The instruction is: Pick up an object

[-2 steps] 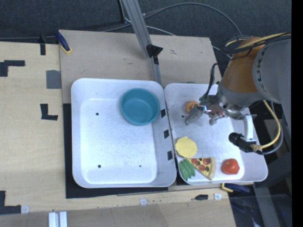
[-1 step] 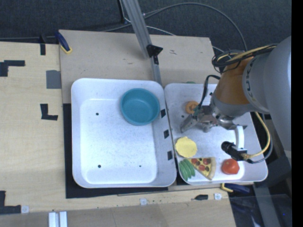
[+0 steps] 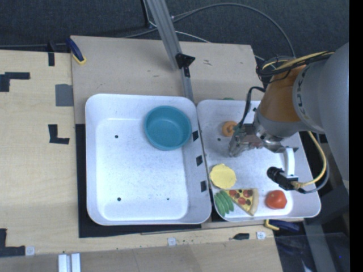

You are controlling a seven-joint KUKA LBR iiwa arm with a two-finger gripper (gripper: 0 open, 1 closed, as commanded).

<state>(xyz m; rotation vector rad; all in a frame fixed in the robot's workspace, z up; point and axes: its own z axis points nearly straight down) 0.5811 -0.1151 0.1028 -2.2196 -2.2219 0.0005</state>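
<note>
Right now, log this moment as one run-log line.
gripper: low in right bin, nothing seen held | nearest: orange item | left bin: blue bowl

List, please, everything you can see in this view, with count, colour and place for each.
Bins: two, white, side by side on the bench.
Bowl: one, blue, left bin, far right corner.
Orange item: one, orange, right bin, far part, beside the gripper.
Yellow disc: one, yellow, right bin, near left.
Green item: one, green, right bin, near left corner.
Pizza slice: one, yellow with red spots, right bin, near edge.
Tomato: one, red, right bin, near right.
Gripper: one, grey, low over the right bin.
</note>
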